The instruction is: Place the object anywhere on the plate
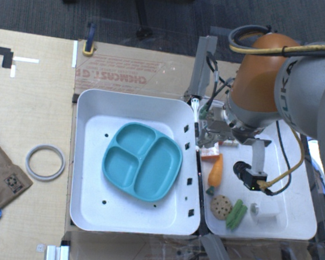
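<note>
The grey arm (309, 80) reaches in from the right, bent over the right bin (291, 228); whether its pincer (213, 137) is clenched, I cannot tell. Cardboard behind reads "CHEMCAST". The teal plate (142, 161) sits in the left bin (84, 146). A carrot (216, 171), cookie (220, 206) and green vegetable (235, 214) lie below the pincer.

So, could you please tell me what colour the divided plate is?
Teal blue; the plate shows clearly in the camera view.

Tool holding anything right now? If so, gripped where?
Cannot be told. The tool sits low in the right white bin, just above the orange carrot-shaped toy, but the wrist hides any contact.
</note>
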